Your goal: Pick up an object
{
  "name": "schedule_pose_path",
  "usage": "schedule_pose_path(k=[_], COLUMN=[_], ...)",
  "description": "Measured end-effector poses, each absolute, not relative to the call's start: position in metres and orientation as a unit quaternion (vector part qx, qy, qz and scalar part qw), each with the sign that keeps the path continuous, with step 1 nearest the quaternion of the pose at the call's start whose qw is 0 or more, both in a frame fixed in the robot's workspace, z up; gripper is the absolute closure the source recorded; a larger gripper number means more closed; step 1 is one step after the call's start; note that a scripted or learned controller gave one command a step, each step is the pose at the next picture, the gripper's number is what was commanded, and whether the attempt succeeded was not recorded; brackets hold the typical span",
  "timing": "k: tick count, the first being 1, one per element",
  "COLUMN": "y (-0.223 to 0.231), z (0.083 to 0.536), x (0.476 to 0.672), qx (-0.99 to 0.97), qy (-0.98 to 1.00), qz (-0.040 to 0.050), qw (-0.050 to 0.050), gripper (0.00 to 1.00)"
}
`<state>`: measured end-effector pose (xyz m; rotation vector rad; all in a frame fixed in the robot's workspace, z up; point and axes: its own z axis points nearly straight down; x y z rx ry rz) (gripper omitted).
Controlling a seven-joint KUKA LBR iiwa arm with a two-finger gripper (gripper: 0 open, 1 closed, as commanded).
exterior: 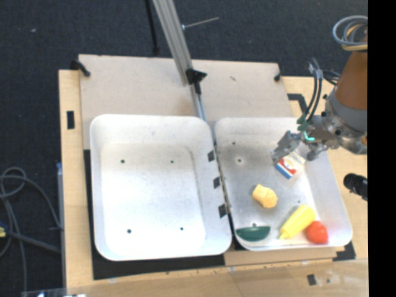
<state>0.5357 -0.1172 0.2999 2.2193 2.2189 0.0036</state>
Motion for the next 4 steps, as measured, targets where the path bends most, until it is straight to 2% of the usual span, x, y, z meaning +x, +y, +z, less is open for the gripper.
schedule_pose_path(k=[1, 2, 3, 4], y=[-0.114, -0.117, -0.119, -0.119], z=[0.243, 0.181, 0.138, 0.152], x=[0.544, 0.54, 0.539, 0.542], qx=[0.708, 0.708, 0.708, 0.71], qy=[0.706, 0.706, 0.706, 0.704], qz=[-0.0015, -0.0021, -0.0018, 0.002], qw=[0.0, -0.001, -0.001, 0.002], gripper=[0.0, 0.0, 0.0, 1.0])
